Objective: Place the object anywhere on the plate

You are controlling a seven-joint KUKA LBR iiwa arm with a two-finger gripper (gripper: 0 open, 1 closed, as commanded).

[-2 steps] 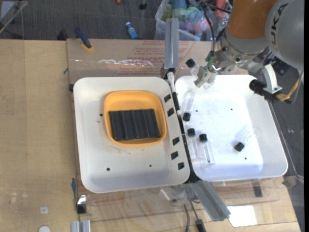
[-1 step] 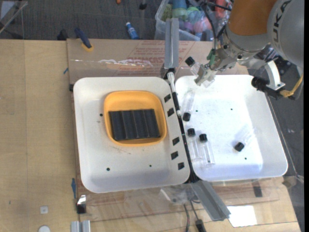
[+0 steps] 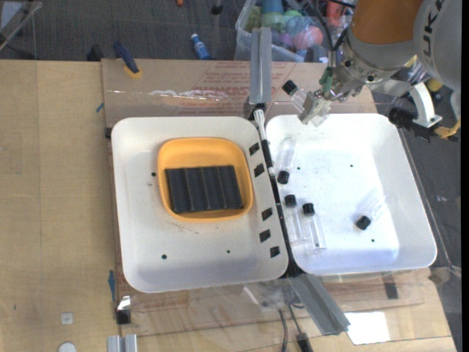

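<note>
tool [image 3: 316, 108] over right bin's [image 3: 381, 134] far-left edge, grip state unclear | clear plastic tubes [image 3: 314, 229] light, slippery; pinch mid-body | plate [image 3: 170, 156] in left bin

The arm [image 3: 410, 13] reached in from the upper right of the camera view, its orange band [image 3: 388, 6] sitting above the grey wrist [image 3: 370, 53]. The wrist pointed down and to the left. The tool [image 3: 316, 108] hung at its end, tilted the same way, high in the frame. Its pale fingers [image 3: 311, 112] looked blurred and small.
</note>
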